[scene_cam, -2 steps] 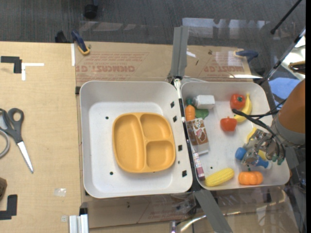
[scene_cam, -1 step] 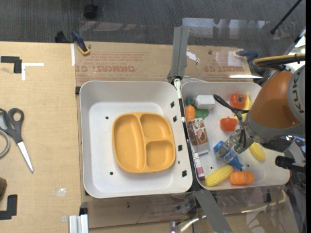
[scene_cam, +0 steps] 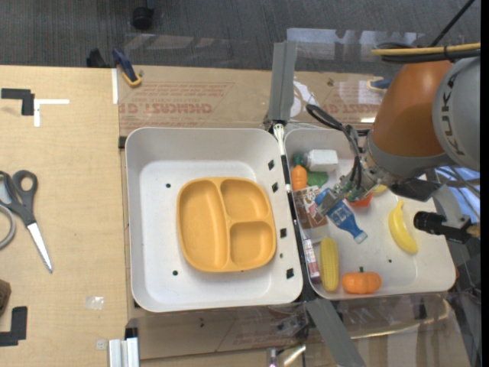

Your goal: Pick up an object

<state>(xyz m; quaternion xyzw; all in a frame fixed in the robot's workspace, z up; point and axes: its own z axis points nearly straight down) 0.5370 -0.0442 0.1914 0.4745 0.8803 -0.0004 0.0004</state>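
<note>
The blue bottle (scene_cam: 345,222) lies tilted in the right bin (scene_cam: 428,277), its cap end pointing toward the bin's near right and its upper end lying under the claw (scene_cam: 348,193). The claw sits low over that upper end of the bottle; whether it is open, closed or gripping the bottle cannot be told from this view, since the wrist and cabling cover the contact area. Left of the bottle, against the bin's left wall, lies a brown-labelled packet (scene_cam: 309,207), with an orange carrot-like item (scene_cam: 299,177) just beyond it and a white block (scene_cam: 322,159) further toward the bin's far wall. On the near side of the bottle a corn cob (scene_cam: 328,263) lies lengthwise, with an orange fruit-like item (scene_cam: 361,283) just right of the cob near the bin's front wall. A banana (scene_cam: 402,228) lies to the right of the bottle, apart from it. A small red-orange item (scene_cam: 360,199) shows just beside the claw, partly hidden. The grey arm (scene_cam: 428,117) with its orange band extends from the right above the bin. The left bin (scene_cam: 145,205), well to the left of the bottle, contains a yellow three-compartment tray (scene_cam: 226,224). Scissors (scene_cam: 27,214) lie on the table (scene_cam: 61,281) far to the left of the bottle.
</note>
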